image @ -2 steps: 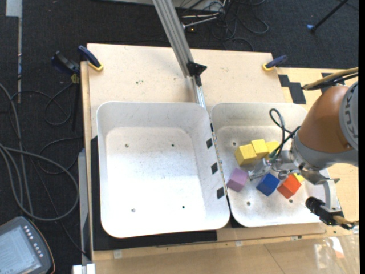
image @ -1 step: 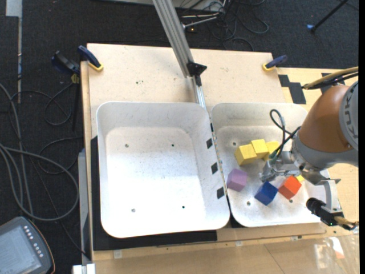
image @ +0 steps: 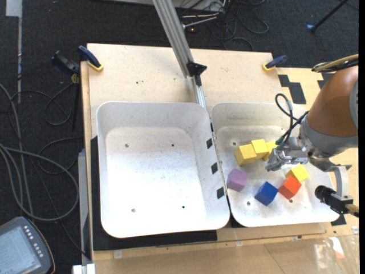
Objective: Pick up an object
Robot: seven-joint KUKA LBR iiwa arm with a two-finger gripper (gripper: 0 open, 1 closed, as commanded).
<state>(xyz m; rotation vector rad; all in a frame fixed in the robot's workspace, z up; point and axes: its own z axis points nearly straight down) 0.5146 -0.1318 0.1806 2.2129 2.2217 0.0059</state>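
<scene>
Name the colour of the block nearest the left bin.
Purple block, clearest in the camera view.

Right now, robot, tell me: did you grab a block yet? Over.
Gripper low in the right bin, beside the yellow blocks; grip unclear. Purple block, blue block, orange block lying loose nearby. Cable looped close behind.

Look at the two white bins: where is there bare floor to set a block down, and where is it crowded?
The left bin has bare floor from wall to wall. In the right bin, bare floor lies along the far wall, above the yellow blocks. Its near half is crowded: purple block, blue block, orange block and the end effector.
</scene>
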